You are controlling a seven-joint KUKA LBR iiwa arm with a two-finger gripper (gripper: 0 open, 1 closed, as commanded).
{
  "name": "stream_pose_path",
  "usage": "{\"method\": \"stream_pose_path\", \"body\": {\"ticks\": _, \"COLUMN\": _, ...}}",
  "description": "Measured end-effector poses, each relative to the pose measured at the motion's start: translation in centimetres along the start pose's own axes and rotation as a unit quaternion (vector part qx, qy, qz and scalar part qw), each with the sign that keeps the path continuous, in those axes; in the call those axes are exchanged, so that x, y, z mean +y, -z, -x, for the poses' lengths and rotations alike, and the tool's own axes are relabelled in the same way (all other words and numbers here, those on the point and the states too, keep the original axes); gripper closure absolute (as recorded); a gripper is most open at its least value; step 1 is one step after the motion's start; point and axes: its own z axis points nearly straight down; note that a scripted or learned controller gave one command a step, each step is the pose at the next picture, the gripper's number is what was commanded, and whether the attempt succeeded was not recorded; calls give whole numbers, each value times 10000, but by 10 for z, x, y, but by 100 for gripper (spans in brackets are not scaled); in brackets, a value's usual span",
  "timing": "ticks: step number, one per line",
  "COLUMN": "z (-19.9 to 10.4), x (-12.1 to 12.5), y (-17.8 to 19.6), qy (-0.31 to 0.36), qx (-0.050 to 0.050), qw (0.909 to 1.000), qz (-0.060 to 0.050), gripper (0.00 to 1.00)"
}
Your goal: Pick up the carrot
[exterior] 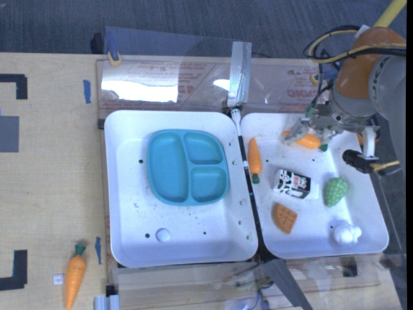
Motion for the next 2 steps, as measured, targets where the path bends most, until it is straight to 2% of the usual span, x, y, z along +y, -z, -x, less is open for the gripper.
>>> {"method": "stream_pose_path", "body": {"ticks": 1, "z": 0, "x": 2, "y": 14, "qy": 17, "qx": -19, "qw": 10000, "qz": 16, "gripper": 100}}
{"method": "stream_pose_path", "body": {"ticks": 2, "z": 23, "x": -6, "y": 188, "qy": 66, "qx": -20, "qw": 10000, "qz": 60, "gripper": 100}}
